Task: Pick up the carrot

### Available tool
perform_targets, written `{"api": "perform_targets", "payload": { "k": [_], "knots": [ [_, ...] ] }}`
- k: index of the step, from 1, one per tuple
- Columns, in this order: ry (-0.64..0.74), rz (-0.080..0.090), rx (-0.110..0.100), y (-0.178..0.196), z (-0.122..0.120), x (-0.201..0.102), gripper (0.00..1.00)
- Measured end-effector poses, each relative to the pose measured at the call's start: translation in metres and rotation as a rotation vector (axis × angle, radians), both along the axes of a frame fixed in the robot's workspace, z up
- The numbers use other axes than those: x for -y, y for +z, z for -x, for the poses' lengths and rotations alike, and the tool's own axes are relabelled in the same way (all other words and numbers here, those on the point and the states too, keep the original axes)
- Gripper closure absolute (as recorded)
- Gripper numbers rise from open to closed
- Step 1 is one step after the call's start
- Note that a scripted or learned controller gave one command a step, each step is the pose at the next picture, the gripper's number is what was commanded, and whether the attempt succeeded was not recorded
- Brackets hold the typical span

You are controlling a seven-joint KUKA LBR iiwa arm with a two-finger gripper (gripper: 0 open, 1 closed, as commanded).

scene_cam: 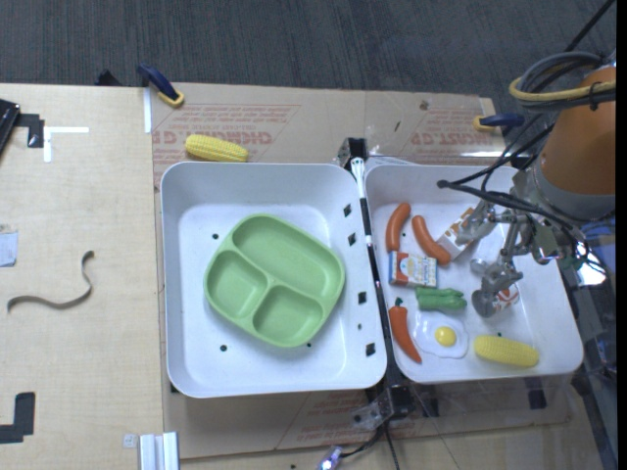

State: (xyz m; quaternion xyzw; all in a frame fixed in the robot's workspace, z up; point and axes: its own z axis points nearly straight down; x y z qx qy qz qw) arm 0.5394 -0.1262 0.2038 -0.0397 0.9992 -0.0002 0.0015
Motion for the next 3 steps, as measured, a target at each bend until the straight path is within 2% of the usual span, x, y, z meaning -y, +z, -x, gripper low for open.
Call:
{"api": "perform_targets", "payload": {
  "k": [1,2,3],
  "knots": [
    [0.112,0.0,-0.002,-0.064,0.04,-0.029,0.0],
    [0.143,0.002,0.006,-0.105,0.046,0.0,0.0],
    [-0.116,0.001,0.011,-0.107,0.05,-0.031,0.0]
  ]
}}
